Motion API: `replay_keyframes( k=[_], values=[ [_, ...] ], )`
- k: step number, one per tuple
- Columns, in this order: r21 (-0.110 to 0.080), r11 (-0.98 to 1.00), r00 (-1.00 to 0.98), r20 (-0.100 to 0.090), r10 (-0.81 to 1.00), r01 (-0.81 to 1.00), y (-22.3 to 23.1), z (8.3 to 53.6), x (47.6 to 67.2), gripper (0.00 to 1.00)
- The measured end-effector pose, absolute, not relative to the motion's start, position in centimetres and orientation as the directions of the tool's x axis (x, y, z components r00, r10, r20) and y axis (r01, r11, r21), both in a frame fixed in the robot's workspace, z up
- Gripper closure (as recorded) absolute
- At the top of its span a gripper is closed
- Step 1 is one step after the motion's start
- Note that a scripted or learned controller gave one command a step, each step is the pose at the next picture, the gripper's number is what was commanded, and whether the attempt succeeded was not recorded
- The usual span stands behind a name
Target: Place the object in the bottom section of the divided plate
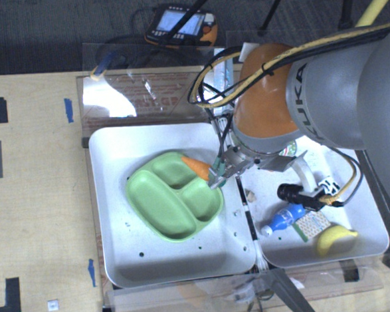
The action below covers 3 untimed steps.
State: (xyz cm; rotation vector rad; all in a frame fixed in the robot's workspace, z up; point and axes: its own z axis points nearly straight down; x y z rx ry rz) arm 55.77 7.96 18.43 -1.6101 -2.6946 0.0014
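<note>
The gripper [218,175] is hovering at the green divided plate [174,197]'s right rim, fingers seemingly clamping the orange carrot [196,165] (contact is partly hidden). The carrot is lying over the plate's upper section; placing it lower is remaining.

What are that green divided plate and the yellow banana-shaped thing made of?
The green divided plate looks like moulded plastic: even colour, soft sheen, rounded ridges. The yellow banana-shaped thing is probably a plastic toy, smooth and slightly glossy, though real fruit can't be excluded.
</note>
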Motion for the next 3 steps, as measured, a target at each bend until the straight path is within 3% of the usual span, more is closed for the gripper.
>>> replay_keyframes(
  k=[1, 2, 3],
  values=[
    [-0.003, 0.451, -0.451, 0.002, 0.893, 0.893, 10.46, 21.16, 48.67, 1.00],
    [-0.003, 0.450, -0.450, 0.002, 0.893, 0.893, 10.44, 21.17, 48.68, 0.00],
    [-0.003, 0.450, -0.450, 0.002, 0.893, 0.893, 10.44, 21.17, 48.68, 0.00]
  ],
)
